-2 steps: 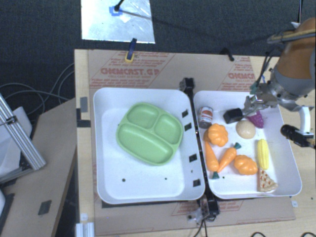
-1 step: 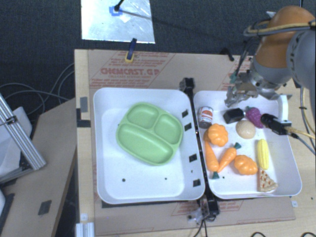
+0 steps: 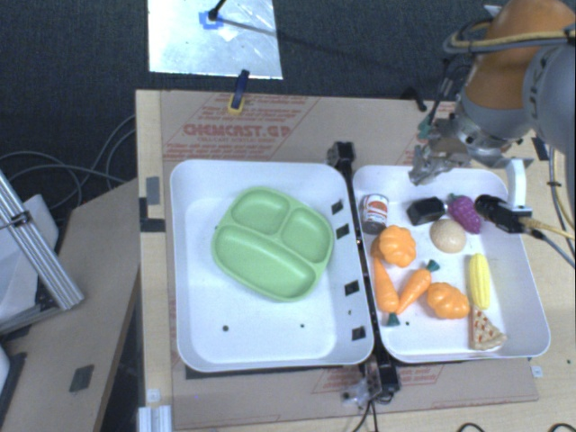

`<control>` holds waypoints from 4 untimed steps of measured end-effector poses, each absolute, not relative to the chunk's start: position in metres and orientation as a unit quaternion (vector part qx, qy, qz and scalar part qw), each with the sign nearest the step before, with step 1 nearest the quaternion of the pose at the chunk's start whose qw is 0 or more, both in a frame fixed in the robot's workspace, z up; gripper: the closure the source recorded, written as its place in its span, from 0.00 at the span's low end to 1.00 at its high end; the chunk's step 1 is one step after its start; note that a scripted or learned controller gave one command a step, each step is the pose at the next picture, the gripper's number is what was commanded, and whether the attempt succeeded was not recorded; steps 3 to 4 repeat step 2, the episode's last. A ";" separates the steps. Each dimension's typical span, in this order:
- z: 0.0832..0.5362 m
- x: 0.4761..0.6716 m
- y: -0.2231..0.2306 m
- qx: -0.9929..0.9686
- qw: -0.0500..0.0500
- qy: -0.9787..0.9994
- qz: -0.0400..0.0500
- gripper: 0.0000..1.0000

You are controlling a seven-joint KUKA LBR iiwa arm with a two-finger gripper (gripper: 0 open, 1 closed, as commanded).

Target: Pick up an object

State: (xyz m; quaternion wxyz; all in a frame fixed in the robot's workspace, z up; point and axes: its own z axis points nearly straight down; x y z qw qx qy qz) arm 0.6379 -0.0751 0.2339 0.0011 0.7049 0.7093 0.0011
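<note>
The toy food lies in the right bin (image 3: 531, 327): a small can (image 3: 374, 211), a black piece (image 3: 426, 210), purple grapes (image 3: 464, 212), an egg (image 3: 448, 235), two carrots (image 3: 400, 288), corn (image 3: 479, 280) and a pizza slice (image 3: 486, 330). My gripper (image 3: 430, 171) hangs over that bin's far edge, above the black piece, touching nothing; I cannot tell how far my fingers are parted. The left bin (image 3: 193, 331) holds a green divided plate (image 3: 273, 242).

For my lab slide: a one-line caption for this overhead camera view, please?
Robot hand hovers over the right white bin of plastic toy food; a green divided plate lies in the left white bin.
</note>
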 end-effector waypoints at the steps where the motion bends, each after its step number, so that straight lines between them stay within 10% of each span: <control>1: 0.215 0.639 -0.080 0.707 0.001 0.708 0.000 1.00; 4: 0.220 0.643 -0.070 0.705 0.001 0.709 0.001 1.00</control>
